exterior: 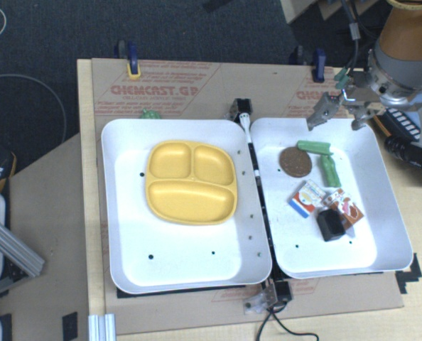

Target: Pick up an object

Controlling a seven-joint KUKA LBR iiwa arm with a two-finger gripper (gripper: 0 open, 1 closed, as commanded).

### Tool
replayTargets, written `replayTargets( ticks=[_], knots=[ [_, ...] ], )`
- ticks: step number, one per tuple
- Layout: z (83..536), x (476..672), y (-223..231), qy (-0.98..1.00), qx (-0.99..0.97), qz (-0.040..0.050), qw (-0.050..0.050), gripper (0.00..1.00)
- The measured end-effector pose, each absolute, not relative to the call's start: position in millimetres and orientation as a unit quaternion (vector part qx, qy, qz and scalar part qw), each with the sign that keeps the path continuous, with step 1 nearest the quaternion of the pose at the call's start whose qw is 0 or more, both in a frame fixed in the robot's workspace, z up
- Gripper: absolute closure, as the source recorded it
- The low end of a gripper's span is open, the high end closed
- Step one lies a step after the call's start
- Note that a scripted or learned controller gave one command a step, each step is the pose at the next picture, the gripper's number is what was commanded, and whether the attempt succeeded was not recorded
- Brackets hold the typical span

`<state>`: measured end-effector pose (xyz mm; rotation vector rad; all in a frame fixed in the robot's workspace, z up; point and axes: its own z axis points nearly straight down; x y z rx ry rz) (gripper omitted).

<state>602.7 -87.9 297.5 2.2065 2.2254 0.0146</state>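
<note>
- Left bin [118, 190]: yellow tray [192, 182], three compartments, near centre.
- Right bin [381, 212]: brown disc [295, 162], green piece [323, 159] touching its right edge; lower down, packet [307, 196] beside black block [331, 225].
- Gripper [336, 114] above right bin's far edge, fingers [320, 115] spread, pinching nothing.

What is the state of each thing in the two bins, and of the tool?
Tool: fingers spread open, holding nothing, above the right bin's far edge.
Yellow divided plate: upright, flat in the left bin, nothing in its compartments.
Brown round disc: lying flat in the right bin.
Green L-shaped piece: lying flat beside the disc.
Small packet: lying flat.
Black block: resting beside the packet.
</note>
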Motion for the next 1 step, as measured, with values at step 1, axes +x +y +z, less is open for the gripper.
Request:
replayTargets(
  ticks=[1],
  knots=[
    [416.6, 586.5, -41.3, 0.71, 0.705, 0.0063, 0.006, 0.0]
  ],
)
